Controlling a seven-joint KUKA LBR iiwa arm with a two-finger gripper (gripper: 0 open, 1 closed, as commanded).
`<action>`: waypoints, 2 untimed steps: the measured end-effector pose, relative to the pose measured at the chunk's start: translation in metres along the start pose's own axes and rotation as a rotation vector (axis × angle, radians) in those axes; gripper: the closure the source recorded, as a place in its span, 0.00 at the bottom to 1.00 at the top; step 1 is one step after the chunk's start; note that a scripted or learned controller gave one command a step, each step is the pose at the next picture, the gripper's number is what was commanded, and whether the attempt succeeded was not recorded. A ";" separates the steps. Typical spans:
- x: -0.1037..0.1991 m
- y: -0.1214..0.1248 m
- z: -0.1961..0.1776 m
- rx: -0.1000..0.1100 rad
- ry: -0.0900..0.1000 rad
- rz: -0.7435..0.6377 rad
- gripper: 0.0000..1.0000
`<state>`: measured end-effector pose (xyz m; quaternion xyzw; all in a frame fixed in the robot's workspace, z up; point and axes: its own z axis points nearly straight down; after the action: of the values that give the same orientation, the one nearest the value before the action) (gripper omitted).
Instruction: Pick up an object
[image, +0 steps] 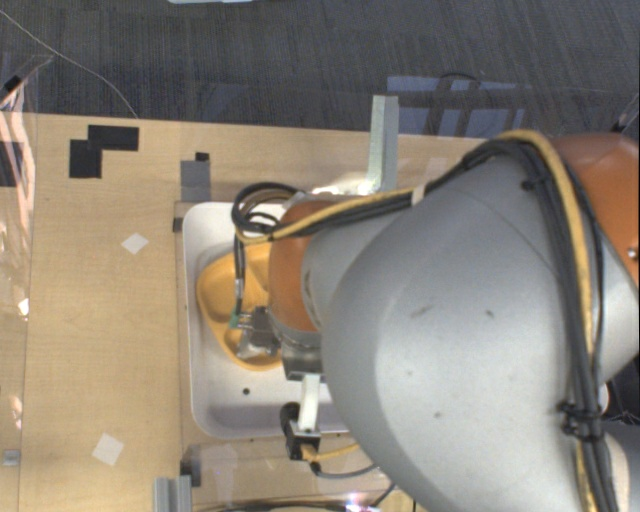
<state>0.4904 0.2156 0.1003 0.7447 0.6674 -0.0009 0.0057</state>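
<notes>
Grey metal of the arm (470, 330) covers most of the right half of the camera view, with an orange band (290, 270) just above the wrist and black and yellow cables (400, 195) running along its upper side. The arm reaches from the right down into a shallow white bin (205, 400) that stands on the light wooden worktop (90, 330). Under the wrist, inside this bin and near its left wall, lies a yellow rounded object (215, 290); its shape looks like a bowl or a cup, but I cannot tell which. The claw (255, 335) is low over the right part of this yellow object, and the wrist hides it so much that I cannot tell its state or if it has hold of anything. A black loop of cable (262, 205) stands above the wrist near the far rim of the bin. On the worktop, to the far left, there is 1 black L-shaped mark (100, 148), and a grey upright bracket (382, 140) stands behind the bin.
</notes>
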 end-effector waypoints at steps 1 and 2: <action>-0.082 0.026 0.009 -0.011 0.017 0.086 0.00; 0.004 0.026 -0.005 0.014 0.007 0.318 0.00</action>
<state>0.5169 0.2172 0.1053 0.8411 0.5409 -0.0020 -0.0017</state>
